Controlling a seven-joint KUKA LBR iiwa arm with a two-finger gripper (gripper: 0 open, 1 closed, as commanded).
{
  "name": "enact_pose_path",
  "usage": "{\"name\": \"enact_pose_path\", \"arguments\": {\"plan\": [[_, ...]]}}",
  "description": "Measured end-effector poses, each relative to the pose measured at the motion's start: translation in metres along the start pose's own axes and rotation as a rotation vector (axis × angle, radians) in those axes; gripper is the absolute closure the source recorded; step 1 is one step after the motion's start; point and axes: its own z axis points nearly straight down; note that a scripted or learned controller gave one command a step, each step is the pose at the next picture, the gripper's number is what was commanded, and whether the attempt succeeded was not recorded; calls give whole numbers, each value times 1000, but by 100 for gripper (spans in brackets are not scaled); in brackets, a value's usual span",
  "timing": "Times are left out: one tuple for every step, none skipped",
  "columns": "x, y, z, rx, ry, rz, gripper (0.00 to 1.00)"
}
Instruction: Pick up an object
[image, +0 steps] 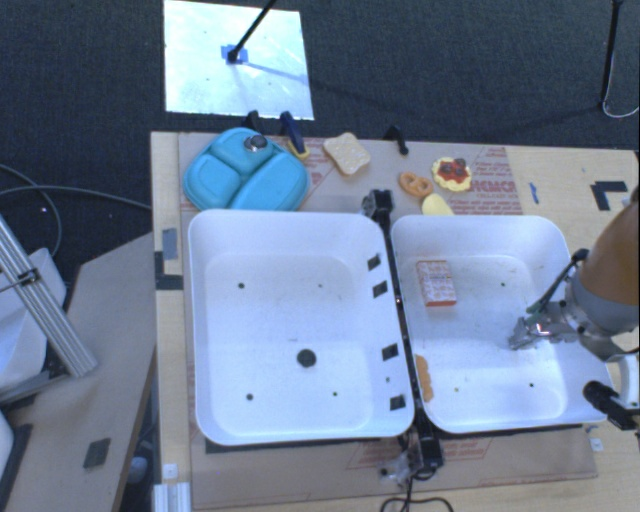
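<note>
From the overhead camera, my gripper (524, 333) hangs low over the right bin (480, 405), near its right wall; whether my fingers are spread or pressed I cannot tell. The small orange box (436, 282) lies apart, upper left.

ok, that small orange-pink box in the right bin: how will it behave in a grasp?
The small box lies flat on the right bin floor, so it probably won't roll or tip. It looks rigid and likely light. Its low profile may make it slide when pushed rather than lift cleanly.
</note>
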Motion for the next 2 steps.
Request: {"name": "enact_pose_path", "arguments": {"plan": [[85, -29, -7, 13, 8, -12, 100], [24, 27, 4, 5, 5, -5, 100]]}}
